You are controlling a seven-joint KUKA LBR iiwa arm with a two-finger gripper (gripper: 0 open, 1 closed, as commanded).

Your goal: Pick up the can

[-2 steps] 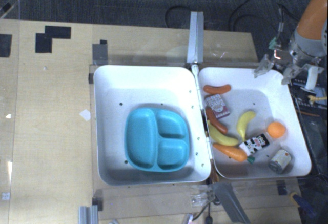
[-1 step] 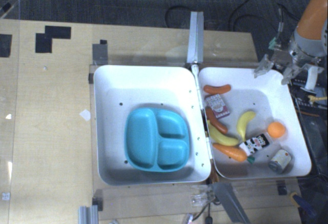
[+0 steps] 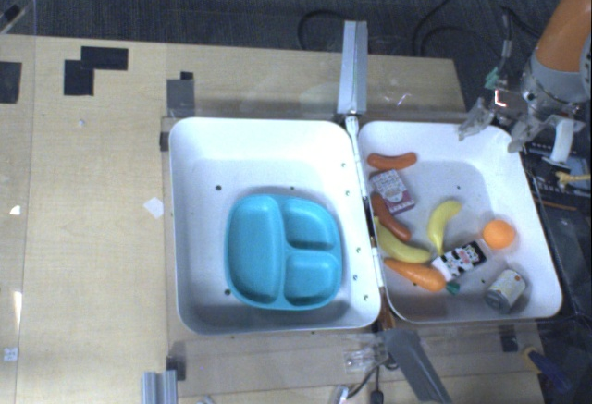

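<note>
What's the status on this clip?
Claw above right bin's far rim, off target. Small grey metal can lying near corner, untouched. Black-and-white packet beside it.

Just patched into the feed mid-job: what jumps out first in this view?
The bright blue three-compartment plastic tray sits alone in the left white bin. The right white bin holds a clutter of toy food, with the small grey metal can lying near its front right corner. The grey arm's gripper hovers at that bin's far right rim.

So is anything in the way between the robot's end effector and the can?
Nothing visible is. The end effector is over the right bin's far right corner; the can lies near the front right corner. The orange sits just beside that path.
</note>
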